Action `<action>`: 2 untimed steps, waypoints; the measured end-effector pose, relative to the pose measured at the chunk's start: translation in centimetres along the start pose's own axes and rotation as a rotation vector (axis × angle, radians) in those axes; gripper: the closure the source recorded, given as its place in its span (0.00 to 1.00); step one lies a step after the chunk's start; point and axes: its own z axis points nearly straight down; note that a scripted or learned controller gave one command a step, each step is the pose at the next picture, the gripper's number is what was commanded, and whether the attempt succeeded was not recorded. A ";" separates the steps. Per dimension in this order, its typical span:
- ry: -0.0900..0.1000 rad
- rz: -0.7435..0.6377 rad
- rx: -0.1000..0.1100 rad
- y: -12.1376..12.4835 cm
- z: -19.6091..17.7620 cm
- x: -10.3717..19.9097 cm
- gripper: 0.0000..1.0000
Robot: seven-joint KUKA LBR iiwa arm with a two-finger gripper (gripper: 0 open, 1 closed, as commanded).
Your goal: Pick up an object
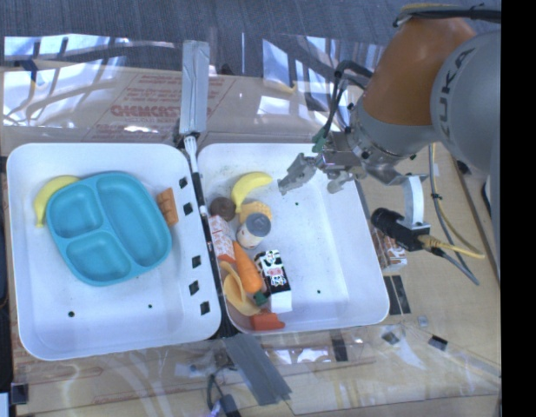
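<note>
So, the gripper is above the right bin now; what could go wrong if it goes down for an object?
1. The toys are crowded along the left wall of the right white bin: the orange carrot, the black-and-white carton and the small round can touch, so fingers may push neighbours.
2. The gripper hangs nearest the yellow banana, whose curved shape may slip.

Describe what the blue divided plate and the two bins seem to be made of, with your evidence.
Blue divided plate: probably moulded plastic, matte; uniform colour, rounded compartment ridges. Left bin and right bin: likely thin white plastic, slightly glossy; smooth walls, rounded corners. Exact material cannot be confirmed.
</note>
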 end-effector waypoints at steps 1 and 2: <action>0.001 -0.201 0.004 -2.4 12.5 0.1 0.00; -0.002 -0.274 -0.007 -8.8 18.1 0.6 0.00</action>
